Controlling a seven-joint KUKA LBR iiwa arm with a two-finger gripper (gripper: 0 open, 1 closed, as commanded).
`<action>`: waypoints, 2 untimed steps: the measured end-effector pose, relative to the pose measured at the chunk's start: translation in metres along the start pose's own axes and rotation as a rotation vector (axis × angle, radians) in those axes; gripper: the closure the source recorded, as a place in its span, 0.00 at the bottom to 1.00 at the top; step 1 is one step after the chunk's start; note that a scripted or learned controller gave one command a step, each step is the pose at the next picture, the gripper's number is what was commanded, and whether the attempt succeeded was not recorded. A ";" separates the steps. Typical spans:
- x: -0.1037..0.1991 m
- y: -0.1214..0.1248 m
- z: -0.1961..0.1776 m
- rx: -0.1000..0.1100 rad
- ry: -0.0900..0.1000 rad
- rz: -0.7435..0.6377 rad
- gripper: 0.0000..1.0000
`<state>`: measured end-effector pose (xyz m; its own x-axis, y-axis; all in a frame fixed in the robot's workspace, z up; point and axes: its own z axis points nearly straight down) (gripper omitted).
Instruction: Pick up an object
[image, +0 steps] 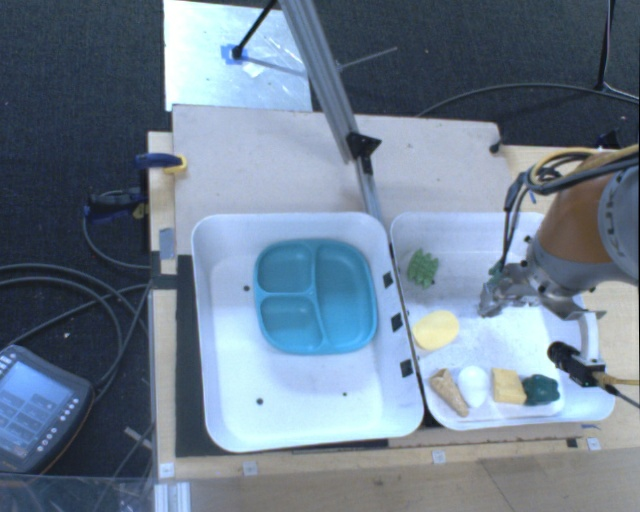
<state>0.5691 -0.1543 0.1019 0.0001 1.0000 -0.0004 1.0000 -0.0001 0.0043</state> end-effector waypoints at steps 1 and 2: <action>0.003 0.008 -0.063 -0.004 -0.002 -0.007 1.00; 0.003 0.012 -0.128 -0.005 -0.002 -0.007 1.00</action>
<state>0.5802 -0.1513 0.2296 -0.0068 1.0000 -0.0024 0.9999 0.0069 0.0095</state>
